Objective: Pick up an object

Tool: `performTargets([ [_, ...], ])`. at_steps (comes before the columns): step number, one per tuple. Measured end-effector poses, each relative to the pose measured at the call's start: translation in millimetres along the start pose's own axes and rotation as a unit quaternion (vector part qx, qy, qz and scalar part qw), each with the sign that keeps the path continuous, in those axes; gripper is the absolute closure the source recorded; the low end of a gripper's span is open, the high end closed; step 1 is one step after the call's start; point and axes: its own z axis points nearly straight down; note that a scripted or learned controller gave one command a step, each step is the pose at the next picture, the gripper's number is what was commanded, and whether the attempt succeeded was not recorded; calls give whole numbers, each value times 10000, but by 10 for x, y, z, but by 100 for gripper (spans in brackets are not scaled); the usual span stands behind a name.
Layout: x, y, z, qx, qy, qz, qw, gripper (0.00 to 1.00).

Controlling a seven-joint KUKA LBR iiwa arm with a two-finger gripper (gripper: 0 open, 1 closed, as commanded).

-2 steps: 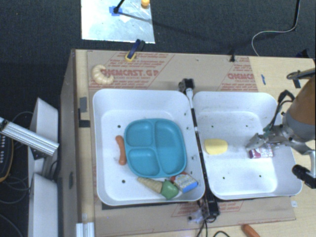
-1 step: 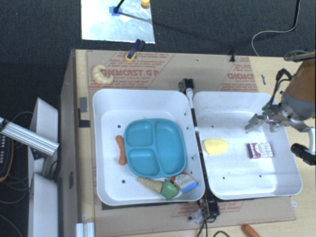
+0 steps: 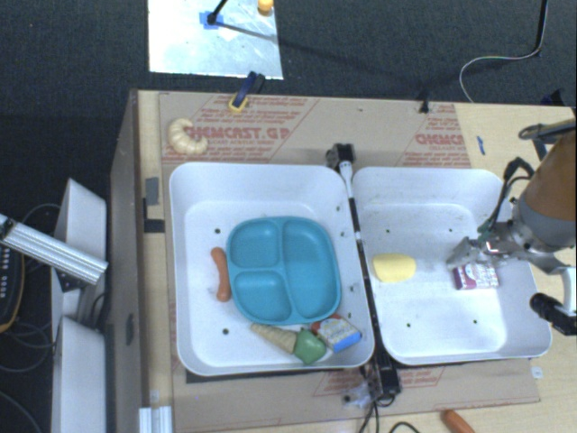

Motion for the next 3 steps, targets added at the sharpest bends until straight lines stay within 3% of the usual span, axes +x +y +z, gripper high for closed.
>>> performTargets([
  [1, 3, 617, -70, -14, -5, -15, 10000, 0],
  [2, -2, 213, -33, -3, -2, -2, 10000, 0],
  [3, 2, 792, -477, -24, -8, -16, 10000, 0],
])
